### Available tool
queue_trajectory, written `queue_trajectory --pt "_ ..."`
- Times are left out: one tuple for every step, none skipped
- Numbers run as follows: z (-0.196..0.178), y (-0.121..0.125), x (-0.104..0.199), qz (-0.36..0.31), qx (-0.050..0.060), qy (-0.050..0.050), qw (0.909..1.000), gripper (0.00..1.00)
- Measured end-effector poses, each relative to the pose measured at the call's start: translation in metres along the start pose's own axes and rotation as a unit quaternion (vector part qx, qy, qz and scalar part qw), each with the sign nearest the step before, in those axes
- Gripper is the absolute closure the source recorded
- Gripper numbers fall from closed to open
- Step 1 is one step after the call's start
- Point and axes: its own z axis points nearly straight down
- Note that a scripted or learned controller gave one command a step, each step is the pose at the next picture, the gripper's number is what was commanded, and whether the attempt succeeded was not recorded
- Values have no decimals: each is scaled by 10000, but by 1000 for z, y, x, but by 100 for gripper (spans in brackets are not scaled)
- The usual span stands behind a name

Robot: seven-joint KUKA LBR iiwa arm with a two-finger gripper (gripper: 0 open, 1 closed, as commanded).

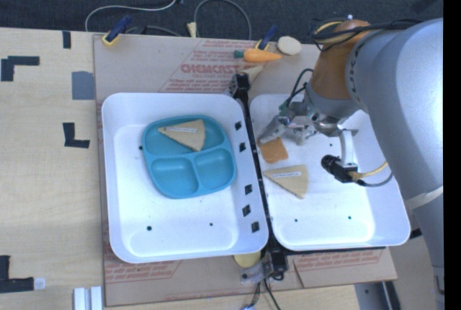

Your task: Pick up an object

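Grey KUKA arm w/ orange wrist band (pixel 338 71) reaches in from the right, over the right shallow white plastic bin (pixel 360 233). Jaws (pixel 277 130) low at that bin's upper-left part, near the divider between the bins. Metal fingers look angled down-left, tips just above or touching the small tan square cracker-like piece (pixel 274 151). Can't tell if jaws are spread or pressed together; tips too small and blurred. Nothing seen pinched between them.

Candidate objs in right bin: the tan square, and just below it a pale tan triangular wedge w/ white label strip (pixel 289 179), the two near each other, maybe touching at a corner. Left white bin (pixel 119 229) holds a blue three-compartment plastic plate (pixel 189 170) w/ a second tan triangular wedge (pixel 185 134) in its top compartment, well apart from the jaws.

Risks, judged:
- Tan square is flat and thin; fingers may skid over it, or push it toward the bin wall, and close on air.
- Bin wall and divider close by on the left; little room, tip could strike the rim.
- Black cable w/ yellow lead (pixel 353 173) hangs from the wrist over the bin; could drag the wedge.
- Off-centre descent may nudge both pieces and shift the target.

Counter (pixel 43 157) to the left carries black tape marks.
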Motion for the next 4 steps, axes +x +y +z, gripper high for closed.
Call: queue_trajectory --pt "-10 37 1 -8 7 9 10000 0" --pt "-3 -2 -4 7 46 5 10000 0" --pt "0 -16 0 2 -14 -8 10000 0" --pt "1 25 0 -6 9 6 10000 0"
